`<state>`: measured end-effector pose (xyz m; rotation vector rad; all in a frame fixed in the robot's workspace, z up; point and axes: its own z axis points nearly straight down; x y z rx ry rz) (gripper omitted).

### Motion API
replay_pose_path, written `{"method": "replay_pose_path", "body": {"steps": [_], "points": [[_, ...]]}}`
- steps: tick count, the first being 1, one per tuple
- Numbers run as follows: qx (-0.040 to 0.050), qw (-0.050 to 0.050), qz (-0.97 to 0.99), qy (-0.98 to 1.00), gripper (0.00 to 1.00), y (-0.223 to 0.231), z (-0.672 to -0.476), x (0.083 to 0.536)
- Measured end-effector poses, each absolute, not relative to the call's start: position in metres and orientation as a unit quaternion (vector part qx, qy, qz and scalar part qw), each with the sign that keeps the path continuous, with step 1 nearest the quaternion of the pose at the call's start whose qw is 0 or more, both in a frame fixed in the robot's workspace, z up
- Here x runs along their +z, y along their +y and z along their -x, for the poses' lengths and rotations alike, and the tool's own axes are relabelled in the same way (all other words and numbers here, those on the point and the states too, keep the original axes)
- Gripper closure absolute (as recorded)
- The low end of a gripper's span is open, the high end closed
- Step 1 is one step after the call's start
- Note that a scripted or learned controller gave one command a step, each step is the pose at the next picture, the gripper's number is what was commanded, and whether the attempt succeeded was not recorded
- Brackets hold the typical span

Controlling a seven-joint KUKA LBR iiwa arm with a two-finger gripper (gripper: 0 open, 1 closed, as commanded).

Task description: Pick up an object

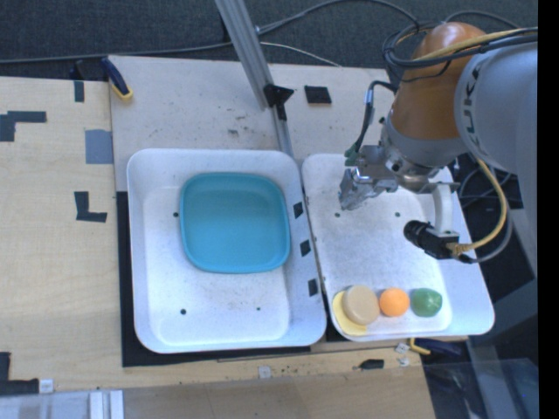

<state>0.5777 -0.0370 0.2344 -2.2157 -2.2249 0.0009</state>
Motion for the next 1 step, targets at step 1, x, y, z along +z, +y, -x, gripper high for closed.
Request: {"method": "replay_pose_path", "body": {"steps": [1], "points": [[0.0002, 0.001, 0.706, -0.708, 1.00, 0.0066, -0.5741, 0.2274]]}}
